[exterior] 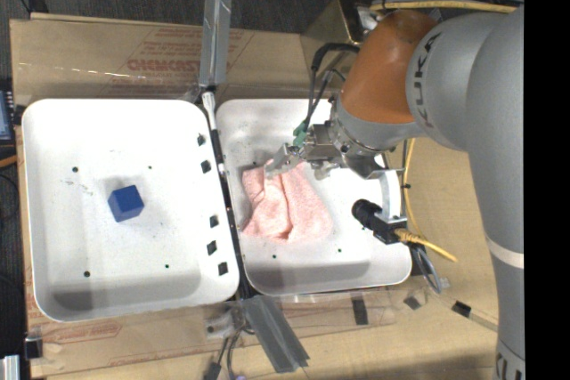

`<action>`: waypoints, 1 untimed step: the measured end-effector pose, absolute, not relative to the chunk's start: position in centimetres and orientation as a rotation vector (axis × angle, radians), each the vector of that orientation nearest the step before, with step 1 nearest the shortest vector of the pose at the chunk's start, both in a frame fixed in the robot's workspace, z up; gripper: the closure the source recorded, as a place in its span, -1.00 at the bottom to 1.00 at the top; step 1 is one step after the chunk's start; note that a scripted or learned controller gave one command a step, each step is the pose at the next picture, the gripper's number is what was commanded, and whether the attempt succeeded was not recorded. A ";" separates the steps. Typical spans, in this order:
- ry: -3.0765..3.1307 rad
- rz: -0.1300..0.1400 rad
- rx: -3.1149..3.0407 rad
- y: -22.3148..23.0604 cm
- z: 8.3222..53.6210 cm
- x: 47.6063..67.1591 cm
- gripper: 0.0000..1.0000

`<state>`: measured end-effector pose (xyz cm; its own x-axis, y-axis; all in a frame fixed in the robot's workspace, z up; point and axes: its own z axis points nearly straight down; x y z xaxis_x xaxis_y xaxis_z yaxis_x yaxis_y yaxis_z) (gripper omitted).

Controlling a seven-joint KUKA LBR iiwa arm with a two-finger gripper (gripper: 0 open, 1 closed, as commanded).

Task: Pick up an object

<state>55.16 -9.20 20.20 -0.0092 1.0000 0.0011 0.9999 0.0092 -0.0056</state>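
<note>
Pink cloth (285, 205) lies crumpled in the right bin (356, 267); claw (289, 157) at its top edge, grip state untellable; lifting would test it.

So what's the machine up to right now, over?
Hand down in right bin, at top edge of pink cloth. Can't confirm a grip. Blue cube alone in left bin. Nothing blocking.

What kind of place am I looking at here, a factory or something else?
Most likely a robotics research lab, not a factory: a grey arm reaches over two white bins holding test items, a blue cube and a pink cloth, on a cardboard-covered bench.
</note>
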 end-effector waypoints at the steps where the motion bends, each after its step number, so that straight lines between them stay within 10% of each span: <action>1: -2.250 -0.001 -2.194 -10.6 9.3 59.0 -1.00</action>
<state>58.98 -10.64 9.33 -0.0253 0.9997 -0.0004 0.9997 0.0253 0.0011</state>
